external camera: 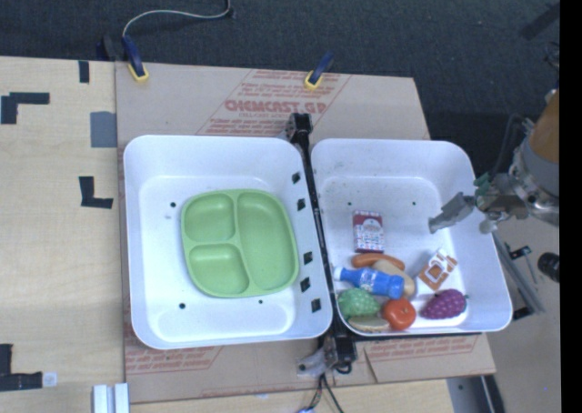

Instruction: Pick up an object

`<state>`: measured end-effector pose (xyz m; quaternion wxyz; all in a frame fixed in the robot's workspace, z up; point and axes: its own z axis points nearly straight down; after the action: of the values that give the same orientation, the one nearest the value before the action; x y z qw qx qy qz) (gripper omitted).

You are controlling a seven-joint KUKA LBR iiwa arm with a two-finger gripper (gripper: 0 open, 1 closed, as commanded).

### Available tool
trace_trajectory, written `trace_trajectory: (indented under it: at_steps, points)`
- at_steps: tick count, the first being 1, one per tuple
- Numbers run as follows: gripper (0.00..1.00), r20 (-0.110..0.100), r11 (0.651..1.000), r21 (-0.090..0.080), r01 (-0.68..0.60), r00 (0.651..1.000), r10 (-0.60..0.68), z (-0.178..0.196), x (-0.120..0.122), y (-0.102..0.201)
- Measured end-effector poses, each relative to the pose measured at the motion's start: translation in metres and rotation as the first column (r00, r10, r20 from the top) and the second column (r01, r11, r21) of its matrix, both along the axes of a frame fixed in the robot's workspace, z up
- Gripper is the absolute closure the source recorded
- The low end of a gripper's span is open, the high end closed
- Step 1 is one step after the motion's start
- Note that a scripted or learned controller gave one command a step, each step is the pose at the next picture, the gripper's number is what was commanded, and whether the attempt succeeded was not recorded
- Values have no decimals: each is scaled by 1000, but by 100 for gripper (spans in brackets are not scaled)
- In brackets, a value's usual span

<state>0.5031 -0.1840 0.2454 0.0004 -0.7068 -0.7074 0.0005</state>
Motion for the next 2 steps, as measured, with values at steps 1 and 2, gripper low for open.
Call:
trace_trajectory:
  at_steps: [1,2]
  points:
    - [0,-2,1000,1,-1,1000,1,-95,14,57]
    - [0,2,1000,0,0,1000,0,-160,33,79]
